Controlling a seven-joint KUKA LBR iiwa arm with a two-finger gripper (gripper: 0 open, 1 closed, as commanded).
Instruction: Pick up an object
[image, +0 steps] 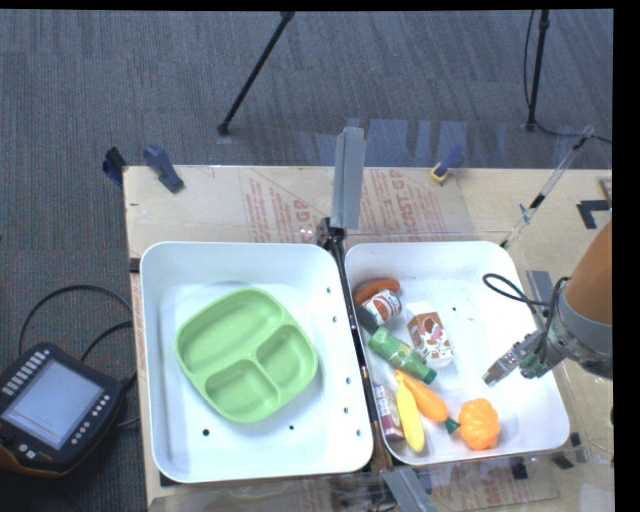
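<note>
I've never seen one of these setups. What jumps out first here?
The big green divided plate lying alone in the left bin. Next, the bright toy food in the right bin: an orange pepper, a carrot, a green bottle. The tool hovers at their right.

Grey arm (590, 325), orange band (612, 268), black looping cable (510, 290).

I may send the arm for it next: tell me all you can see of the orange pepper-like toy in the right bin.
The orange pepper is a small, lobed, glossy toy that looks like plastic, with a short green stem at its left. It lies on the floor of the right bin, near the front right corner. Its stem end lies close to the tip of the carrot; contact cannot be told. The tool hovers above and to its right, not touching it.
</note>
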